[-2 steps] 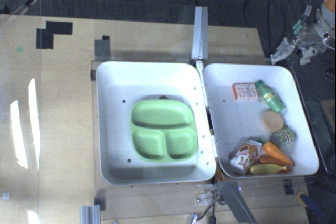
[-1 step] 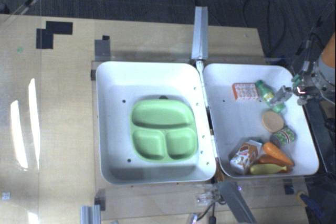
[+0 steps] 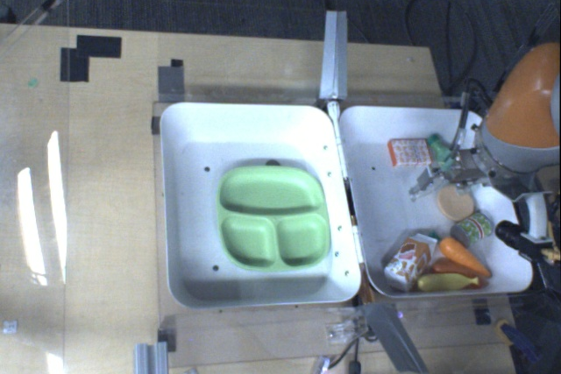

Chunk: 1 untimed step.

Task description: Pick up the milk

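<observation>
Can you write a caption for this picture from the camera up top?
Robot gripper hovers in the right bin beside the milk carton; a green tray sits in the left bin.

Two white bins sit side by side on the desk (image 3: pixel 105 215): the left bin (image 3: pixel 188 188) and the right bin (image 3: pixel 377 215). The left one holds one green tray (image 3: pixel 272 219) with three compartments. The right one holds two cartons, an orange-and-white one (image 3: pixel 408 152) and a patterned one (image 3: pixel 410 260), plus one carrot (image 3: pixel 463 256), one banana (image 3: pixel 451 281), one small can (image 3: pixel 476 227) and one tan disc (image 3: pixel 455 204).

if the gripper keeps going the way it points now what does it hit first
The gripper points left and down into the right bin. Bare white floor looks to be first in line, below the orange carton and left of the tan disc; depth is unclear.
</observation>
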Tool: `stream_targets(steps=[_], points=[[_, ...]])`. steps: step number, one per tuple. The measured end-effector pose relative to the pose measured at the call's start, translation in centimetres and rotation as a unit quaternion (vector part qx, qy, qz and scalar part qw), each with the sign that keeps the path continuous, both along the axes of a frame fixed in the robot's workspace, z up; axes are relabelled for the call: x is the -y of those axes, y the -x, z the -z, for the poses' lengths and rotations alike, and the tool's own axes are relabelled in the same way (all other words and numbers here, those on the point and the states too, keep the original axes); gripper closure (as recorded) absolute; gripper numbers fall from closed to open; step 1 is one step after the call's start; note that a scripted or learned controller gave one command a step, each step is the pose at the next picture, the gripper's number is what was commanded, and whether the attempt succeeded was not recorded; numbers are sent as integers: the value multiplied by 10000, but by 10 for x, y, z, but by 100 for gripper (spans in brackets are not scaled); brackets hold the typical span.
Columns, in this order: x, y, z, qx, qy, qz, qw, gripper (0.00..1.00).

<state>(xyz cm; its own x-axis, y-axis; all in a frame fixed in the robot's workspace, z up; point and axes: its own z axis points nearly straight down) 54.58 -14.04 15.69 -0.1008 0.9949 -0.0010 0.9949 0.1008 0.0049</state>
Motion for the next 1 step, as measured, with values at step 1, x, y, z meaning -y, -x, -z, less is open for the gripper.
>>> stream_targets(steps=[1], points=[[-38,17,38,-1,1,-870,9962,0]])
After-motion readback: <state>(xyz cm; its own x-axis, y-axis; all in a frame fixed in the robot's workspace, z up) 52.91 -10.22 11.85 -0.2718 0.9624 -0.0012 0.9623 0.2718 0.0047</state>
